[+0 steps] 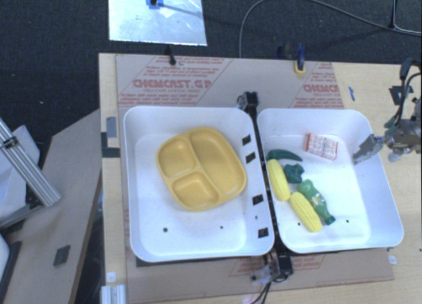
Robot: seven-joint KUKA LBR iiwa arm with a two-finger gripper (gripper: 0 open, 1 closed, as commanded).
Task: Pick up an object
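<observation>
Two shallow white bins stood side by side on the bench. The left bin (142, 164) carried a yellow divided plate (200, 167) near its middle. The right bin (369, 190) carried the candidate objects: a small red-and-white packet (321, 145) toward its far edge, and, along its left edge beside the divider, a dark green pepper-like piece (285, 155), two yellow corn cobs (277, 179) (306, 211) and a green bottle-shaped item (316, 200) lying close together, some touching.

The gripper (369, 148) sat at the right bin's right edge, toward its far right corner, with nothing between its fingers; whether it was released or clenched could not be told, as one grey finger-like part showed and the rest blurred into the wrist hardware. The arm was largely cut off at the frame's right side.

The step in hand appeared to be the approach, no object yet grasped. The next move would probably call for travel inward over the right bin and a descent on one item. The isolated packet looked easier to reach; the clustered toys risked a glancing contact. How the green items overlapped was hard to make out.
</observation>
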